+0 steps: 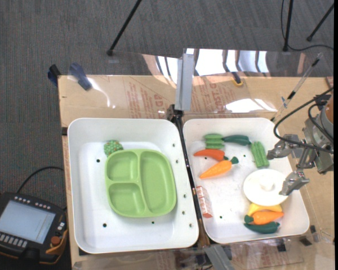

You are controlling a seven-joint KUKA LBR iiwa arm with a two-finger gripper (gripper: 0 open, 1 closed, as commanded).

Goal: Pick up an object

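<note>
Camera view, looking down at a slant: gripper at right edge of right bin, fingers spread apart, nothing between them, one finger by the far rim and one tip over the edge of a white disc. No object grasped yet. Just below the disc: a small heap, orange carrot on a yellow piece with a dark green piece beside it. Further left in the same bin: second carrot, a thinner orange one, green pods, a ribbed green piece. Left bin holds a green divided plate and a small green knobbly toy. Judgement: nearest candidates are disc and heap; disc is flat and likely hard to pinch, so better to centre over the heaped carrot, turn fingers across its narrow width, descend fully before closing, then lift straight to avoid dragging neighbours.
</note>
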